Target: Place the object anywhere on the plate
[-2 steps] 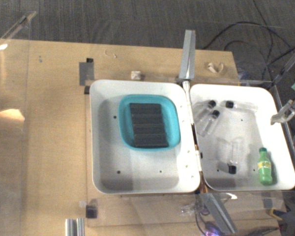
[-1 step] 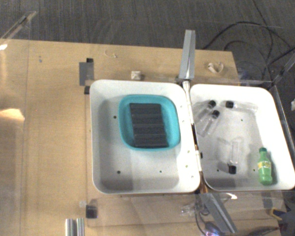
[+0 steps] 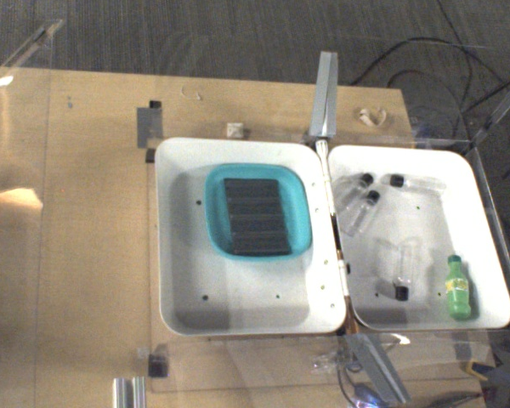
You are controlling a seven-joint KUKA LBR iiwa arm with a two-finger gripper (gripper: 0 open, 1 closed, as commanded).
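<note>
The wooden counter (image 3: 76,253) is flat and pale brown, with broad bare room to the left of the bins and glare patches near its left edge. On it sit two shallow white bins side by side, their inner rims touching along a metal divider. The left bin (image 3: 178,304) has rounded corners and smooth walls; open white floor runs along its left side and front. Inside it, toward the back, lies the plate (image 3: 217,194), a teal rounded-square dish with a raised lip, carrying a dark ribbed rectangular block (image 3: 255,218) that covers most of its middle, leaving only a teal margin. The right bin (image 3: 484,228) holds several clear plastic bottles (image 3: 361,201) with black caps; their see-through bodies are hard to make out against the white. A small green bottle (image 3: 457,287) stands out near the right front corner, close to the wall. No gripper appears, so its state cannot be told.
</note>
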